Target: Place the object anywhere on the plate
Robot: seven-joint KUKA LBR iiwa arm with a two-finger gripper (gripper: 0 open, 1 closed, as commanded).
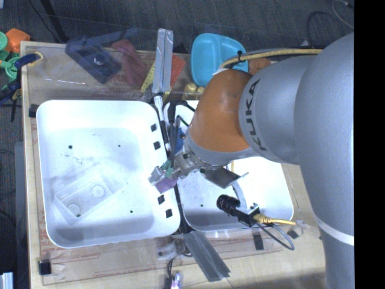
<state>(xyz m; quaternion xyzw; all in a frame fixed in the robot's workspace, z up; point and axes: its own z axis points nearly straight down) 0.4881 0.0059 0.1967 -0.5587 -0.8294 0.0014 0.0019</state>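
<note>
A single fixed camera looks down at a slant on the bench [283, 254], framing both white bins: left bin [45, 161] and right bin [280, 212]. The arm [289, 107] enters from the right, close to the lens.

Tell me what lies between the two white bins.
In the camera view, the left bin and right bin meet at a divider carrying small black clips; the arm's wrist hangs over it.

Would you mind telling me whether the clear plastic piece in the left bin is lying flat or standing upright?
Lying flat. The clear plastic piece rests low on the left bin floor, its broad face up.
</note>
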